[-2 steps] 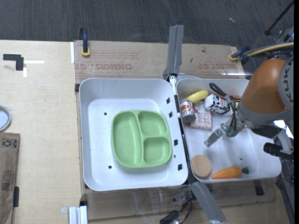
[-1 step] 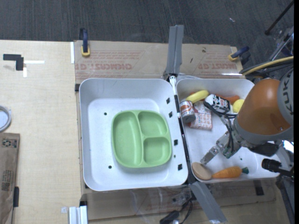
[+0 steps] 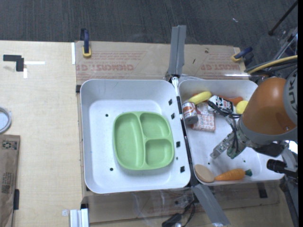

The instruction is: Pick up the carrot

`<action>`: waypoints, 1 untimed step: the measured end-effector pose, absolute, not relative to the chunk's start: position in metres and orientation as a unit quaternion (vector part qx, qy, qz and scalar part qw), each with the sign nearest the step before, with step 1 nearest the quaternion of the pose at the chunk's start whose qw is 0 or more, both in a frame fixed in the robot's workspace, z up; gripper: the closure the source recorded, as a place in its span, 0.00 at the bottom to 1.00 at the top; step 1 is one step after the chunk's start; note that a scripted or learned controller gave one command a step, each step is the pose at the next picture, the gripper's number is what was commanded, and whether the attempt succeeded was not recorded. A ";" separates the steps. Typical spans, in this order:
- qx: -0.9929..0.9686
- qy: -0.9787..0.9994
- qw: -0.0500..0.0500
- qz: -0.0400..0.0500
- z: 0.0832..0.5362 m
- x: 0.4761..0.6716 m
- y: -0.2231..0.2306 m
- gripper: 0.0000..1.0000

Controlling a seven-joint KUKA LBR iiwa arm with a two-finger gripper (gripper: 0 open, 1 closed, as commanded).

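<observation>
A dark grey carpet (image 3: 142, 11) is stretching across the back of the room, behind a pale wooden bench (image 3: 38, 126) that is carrying two shallow white bins side by side. The left bin (image 3: 92, 141) is holding a green divided plate (image 3: 143, 140). The right bin (image 3: 199, 145) is holding clutter: a banana (image 3: 200, 97), a small can (image 3: 190, 112), a printed packet (image 3: 206, 118) and a wooden spoon (image 3: 204, 173). The arm (image 3: 267, 110) is reaching in from the right, its gripper (image 3: 225, 147) hanging above the bin floor; whether it is open, I cannot tell. The carrot (image 3: 230, 175) is lying near the front wall, just beside the spoon, apart from the gripper.
</observation>
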State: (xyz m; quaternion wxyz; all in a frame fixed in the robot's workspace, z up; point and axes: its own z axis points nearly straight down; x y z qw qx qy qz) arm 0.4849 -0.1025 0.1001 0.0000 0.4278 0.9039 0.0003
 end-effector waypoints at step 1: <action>0.293 0.956 0.001 0.000 0.192 0.479 -0.076 1.00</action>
